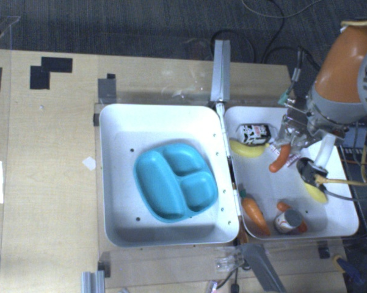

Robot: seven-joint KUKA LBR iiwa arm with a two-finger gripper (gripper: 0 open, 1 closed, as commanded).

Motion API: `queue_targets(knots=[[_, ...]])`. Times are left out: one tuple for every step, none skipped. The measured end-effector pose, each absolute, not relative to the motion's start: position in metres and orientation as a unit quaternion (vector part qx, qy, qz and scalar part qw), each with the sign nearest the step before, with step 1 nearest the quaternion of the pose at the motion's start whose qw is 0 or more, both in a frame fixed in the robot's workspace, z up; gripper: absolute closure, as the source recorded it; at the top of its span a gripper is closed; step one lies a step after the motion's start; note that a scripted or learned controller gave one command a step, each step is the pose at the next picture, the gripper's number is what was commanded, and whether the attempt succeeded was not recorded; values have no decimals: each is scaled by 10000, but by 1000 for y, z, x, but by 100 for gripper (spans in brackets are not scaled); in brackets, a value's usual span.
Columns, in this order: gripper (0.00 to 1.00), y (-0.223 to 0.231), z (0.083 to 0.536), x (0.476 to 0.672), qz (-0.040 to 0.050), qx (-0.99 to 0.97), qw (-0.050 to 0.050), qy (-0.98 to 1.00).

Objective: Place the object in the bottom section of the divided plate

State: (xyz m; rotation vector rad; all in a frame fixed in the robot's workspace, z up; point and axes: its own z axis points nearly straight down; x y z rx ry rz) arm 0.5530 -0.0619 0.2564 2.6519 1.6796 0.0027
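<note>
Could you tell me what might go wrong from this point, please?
The orange hot dog hangs tilted from the gripper, apparently pinched near its top end, so it may slip out. The blue divided plate sits in the other bin, past the raised rim, which a low carry could clip.

a banana (247, 149), a black-and-white can (254, 133) and a carrot (254, 215) lie in the right bin (348, 221), right of frame centre.

Looks like a robotics lab here. A pale wooden bench (49, 163) carries two white bins (119, 182) on metal brackets (220, 72), loose cables (281, 11) trailing across what's probably dark carpet.
</note>
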Motion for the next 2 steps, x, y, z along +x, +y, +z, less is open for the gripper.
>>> queue_targets(knots=[[100,-50,200,668,7,8728,9,4881],[100,16,186,669,14,8374,8,5465]])
